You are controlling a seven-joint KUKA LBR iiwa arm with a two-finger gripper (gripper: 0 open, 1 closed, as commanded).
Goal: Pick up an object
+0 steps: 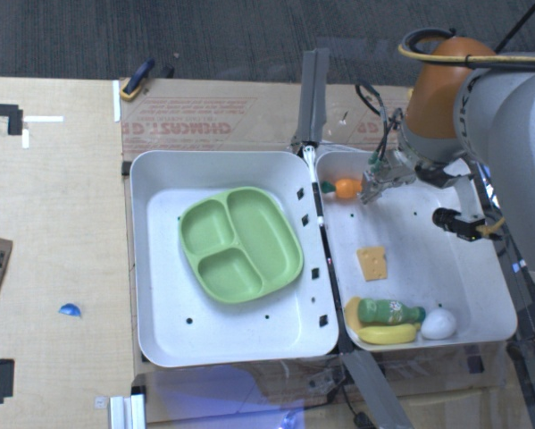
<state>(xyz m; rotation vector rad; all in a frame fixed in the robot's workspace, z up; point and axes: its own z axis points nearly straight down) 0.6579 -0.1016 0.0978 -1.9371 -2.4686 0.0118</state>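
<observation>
My gripper [371, 189] hangs low over the back of the right bin [446, 266], just right of a small orange fruit [346, 188] with a green bit beside it. A tan cheese slice [371, 263] lies flat in the middle of that bin. At its front edge a green bottle [388, 311] lies on its side over a yellow banana [385, 333], with a white ball [438, 324] to their right. I see nothing between the fingers.
The left bin [160, 239] holds a light green divided plate [240, 243]. A grey upright post [313, 96] stands behind the seam between the bins. The arm's grey body and orange band [446, 96] cover the back right corner.
</observation>
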